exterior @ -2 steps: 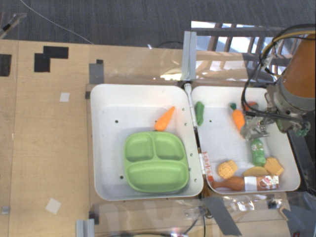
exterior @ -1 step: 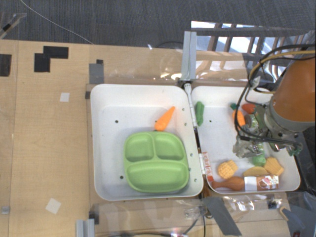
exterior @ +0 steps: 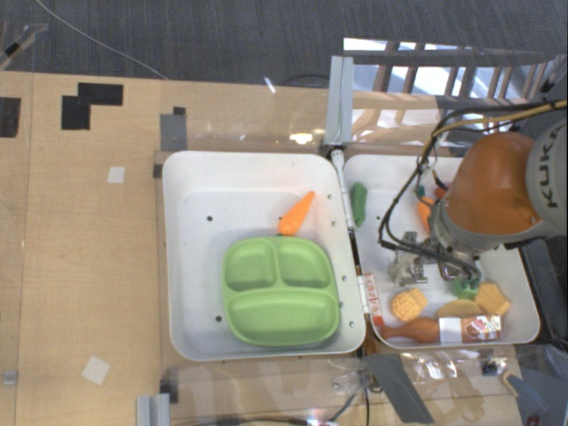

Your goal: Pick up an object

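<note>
Two white bins sit on the bench, and the gripper point(exterior: 424, 269), grip unclear, hovers near the right bin's point(exterior: 530, 331) front edge, seemingly picking a toy and needing to drop lower.

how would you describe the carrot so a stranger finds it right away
Start at the left white bin, which holds a green divided plate. Just beyond the plate's far edge lies the carrot, slanting toward the wall shared with the right bin. It is the one orange thing in that bin, small and tapered.
</note>
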You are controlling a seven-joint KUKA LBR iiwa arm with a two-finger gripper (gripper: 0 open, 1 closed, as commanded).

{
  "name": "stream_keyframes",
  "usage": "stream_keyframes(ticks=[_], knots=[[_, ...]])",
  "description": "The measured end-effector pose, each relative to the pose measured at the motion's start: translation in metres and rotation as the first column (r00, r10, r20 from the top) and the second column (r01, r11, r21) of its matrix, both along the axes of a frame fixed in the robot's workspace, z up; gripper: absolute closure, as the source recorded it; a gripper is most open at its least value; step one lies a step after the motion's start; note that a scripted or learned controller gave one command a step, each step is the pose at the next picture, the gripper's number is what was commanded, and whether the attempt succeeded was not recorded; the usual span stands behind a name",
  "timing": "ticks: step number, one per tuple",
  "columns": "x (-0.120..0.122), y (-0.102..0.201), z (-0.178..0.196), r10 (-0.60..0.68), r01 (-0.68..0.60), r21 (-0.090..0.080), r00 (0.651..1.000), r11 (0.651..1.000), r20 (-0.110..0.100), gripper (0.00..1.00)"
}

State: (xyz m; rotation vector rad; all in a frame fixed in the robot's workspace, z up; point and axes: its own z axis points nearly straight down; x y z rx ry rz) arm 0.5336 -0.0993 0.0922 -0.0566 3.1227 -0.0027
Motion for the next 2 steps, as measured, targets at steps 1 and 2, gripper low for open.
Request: stream_keyframes(ticks=[1,2], knots=[[0.07,0.007,0.142,0.373,-0.373,-0.006,0.928,0.928,-0.001,1.0],[0.024,-0.016,0.043,0.559,-0.559,0.001,0.829,0.829,-0.015,1.0]])
